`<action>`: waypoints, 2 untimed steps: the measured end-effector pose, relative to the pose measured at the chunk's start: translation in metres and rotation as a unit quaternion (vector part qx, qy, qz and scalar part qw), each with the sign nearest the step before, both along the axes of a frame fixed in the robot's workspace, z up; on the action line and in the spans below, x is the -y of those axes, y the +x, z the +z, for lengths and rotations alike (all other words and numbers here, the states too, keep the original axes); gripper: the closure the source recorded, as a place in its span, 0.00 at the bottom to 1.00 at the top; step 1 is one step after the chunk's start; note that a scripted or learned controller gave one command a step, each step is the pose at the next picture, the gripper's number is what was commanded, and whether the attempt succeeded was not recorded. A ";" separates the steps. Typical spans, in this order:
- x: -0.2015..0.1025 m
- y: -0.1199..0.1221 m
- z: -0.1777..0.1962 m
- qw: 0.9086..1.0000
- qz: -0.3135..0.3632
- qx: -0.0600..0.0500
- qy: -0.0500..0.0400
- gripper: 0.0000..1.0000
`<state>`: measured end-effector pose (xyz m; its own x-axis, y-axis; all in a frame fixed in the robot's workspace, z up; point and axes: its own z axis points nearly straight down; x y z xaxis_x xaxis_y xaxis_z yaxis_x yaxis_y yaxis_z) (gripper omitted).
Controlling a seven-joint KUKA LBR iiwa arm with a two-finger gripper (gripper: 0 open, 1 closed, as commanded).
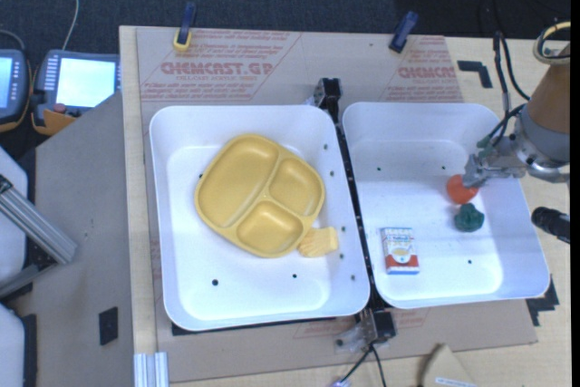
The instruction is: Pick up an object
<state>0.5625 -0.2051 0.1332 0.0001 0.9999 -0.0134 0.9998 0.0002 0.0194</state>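
In the right bin [426,285] lie an orange-red round object [460,189], a small dark green object [468,218] just below it, and a red and white carton [400,250] nearer the front. My gripper [478,173] reaches in from the right and sits right at the orange-red object, touching or just above its upper right side. The left bin [181,285] holds a yellow divided plate [260,194] with a pale yellow piece [319,241] at its lower right edge.
The bins stand side by side on a brown board [272,59] with blue clamps [185,24] at its far edge. A black clip [328,91] sits between the bins at the back. Screens [82,79] stand off the bench at left.
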 end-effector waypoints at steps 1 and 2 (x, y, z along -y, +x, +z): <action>0.000 0.008 0.045 1.000 0.001 -0.007 0.006 1.00; -0.006 0.004 0.105 1.000 0.001 -0.007 0.006 1.00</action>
<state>0.5666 -0.1988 0.2383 -0.0016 1.0000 -0.0021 1.0000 0.0016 0.0052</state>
